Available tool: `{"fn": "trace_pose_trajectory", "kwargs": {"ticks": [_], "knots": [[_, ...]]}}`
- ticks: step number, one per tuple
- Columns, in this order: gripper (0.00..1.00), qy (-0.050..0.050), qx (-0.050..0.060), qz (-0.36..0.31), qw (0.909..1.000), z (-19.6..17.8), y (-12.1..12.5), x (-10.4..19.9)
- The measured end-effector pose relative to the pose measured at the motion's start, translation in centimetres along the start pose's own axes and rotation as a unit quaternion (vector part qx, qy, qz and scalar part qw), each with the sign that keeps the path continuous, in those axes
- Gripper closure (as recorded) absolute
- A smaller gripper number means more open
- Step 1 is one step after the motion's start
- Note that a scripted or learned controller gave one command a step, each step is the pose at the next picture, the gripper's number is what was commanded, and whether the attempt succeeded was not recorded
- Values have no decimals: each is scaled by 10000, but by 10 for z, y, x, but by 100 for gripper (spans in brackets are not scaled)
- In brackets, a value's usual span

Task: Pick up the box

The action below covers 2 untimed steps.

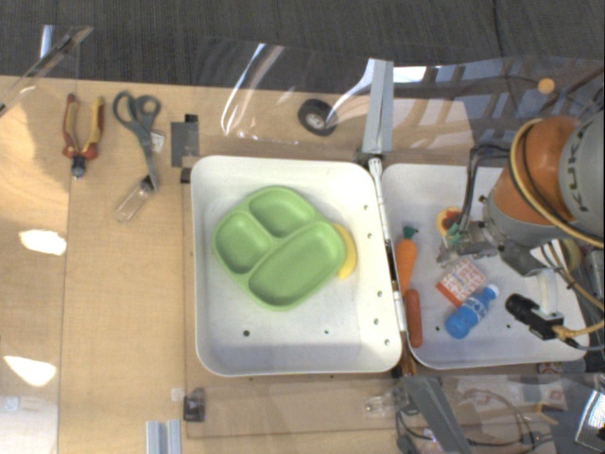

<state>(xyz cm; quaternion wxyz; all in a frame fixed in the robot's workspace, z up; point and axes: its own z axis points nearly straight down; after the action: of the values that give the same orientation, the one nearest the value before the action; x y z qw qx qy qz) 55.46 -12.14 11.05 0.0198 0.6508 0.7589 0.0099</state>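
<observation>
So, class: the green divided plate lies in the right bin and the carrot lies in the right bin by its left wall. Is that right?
Not quite. The camera view shows the green divided plate in the left bin, not the right. The carrot does lie in the right bin by its left wall.

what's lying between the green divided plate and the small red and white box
In the camera view, between the green divided plate and the small red and white box lie a yellow piece at the plate's edge, the bins' rims, and an orange carrot.
</observation>
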Motion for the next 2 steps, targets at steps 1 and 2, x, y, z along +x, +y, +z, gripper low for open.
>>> {"fn": "trace_pose_trajectory", "kwargs": {"ticks": [1,2], "knots": [[0,0,1,0,10000,0,0,0],[0,-7,-28,143,9999,10,-30,-3]]}}
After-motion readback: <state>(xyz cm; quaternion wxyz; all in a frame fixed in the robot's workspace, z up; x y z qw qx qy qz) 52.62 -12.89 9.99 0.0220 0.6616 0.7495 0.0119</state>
